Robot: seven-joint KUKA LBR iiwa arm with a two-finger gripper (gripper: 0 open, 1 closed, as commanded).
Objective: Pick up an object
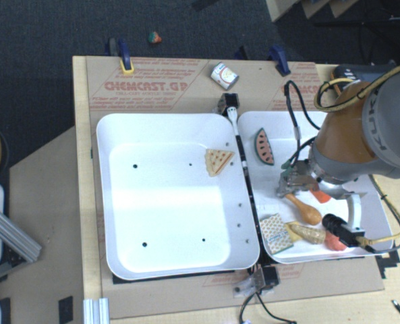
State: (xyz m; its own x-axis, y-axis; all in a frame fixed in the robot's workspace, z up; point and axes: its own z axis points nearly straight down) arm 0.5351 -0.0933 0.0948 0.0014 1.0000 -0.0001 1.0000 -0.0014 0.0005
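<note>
Camera view puts my claw (pixel 289 183), its state unclear, over the wooden drumstick (pixel 303 208): light, stiff, smooth, best gripped mid-handle.

from my screen i see dark blue-grey carpet (pixel 65 12) around the bench, whose brown cardboard sheet (pixel 159 83) (red lettering) is held by blue clamps (pixel 125 54); aluminium framing (pixel 11 231) sits left.
</note>
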